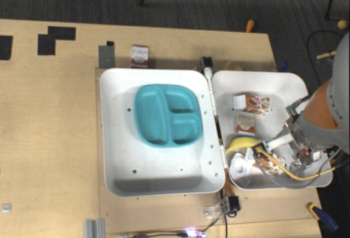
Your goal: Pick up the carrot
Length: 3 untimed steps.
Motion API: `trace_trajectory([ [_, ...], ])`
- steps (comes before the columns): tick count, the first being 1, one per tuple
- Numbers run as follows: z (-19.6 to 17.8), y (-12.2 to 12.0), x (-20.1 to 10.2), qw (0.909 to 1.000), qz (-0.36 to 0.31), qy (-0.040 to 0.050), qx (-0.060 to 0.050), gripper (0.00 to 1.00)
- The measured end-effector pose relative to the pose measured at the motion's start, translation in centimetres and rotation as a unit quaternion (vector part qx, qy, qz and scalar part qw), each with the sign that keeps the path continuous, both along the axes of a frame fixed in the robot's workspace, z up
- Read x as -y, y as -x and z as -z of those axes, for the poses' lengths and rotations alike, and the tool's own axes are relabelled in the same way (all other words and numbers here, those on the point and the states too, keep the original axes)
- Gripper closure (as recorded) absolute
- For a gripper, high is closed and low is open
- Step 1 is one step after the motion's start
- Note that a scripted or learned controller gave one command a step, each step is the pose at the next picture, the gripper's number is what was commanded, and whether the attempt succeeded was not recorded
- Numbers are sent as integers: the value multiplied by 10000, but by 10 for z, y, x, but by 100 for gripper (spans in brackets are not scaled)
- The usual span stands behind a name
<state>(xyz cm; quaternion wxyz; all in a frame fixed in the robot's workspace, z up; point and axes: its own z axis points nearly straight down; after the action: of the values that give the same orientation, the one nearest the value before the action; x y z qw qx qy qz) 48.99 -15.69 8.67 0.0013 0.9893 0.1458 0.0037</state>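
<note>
In the right bin [292,82], a small orange and brown piece that may be the carrot [267,161] lies low by the front wall, partly hidden by cables. My gripper [298,159] hangs low over the bin's front right corner, just right of that piece. The grey arm with its orange band [319,112] reaches in from the right above it. Whether the gripper touches the orange piece cannot be made out.
A yellow banana [241,144] and a white cup-like thing [240,166] lie left of the gripper. Two white and orange packets [254,104] sit at the bin's back. The left bin [112,138] holds a teal divided plate [167,114]. A yellow cable [290,176] loops under the gripper.
</note>
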Motion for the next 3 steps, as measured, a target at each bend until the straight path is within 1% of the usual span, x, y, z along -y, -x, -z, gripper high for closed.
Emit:
trace_trajectory([
  [1, -100, -6, -82, 9998, -183, -38, -10, 0],
  [2, -97, 2, -108, 9992, 392, -31, -46, 0],
  [3, -3, -5, -75, 9947, -1031, -15, 14, 0],
])
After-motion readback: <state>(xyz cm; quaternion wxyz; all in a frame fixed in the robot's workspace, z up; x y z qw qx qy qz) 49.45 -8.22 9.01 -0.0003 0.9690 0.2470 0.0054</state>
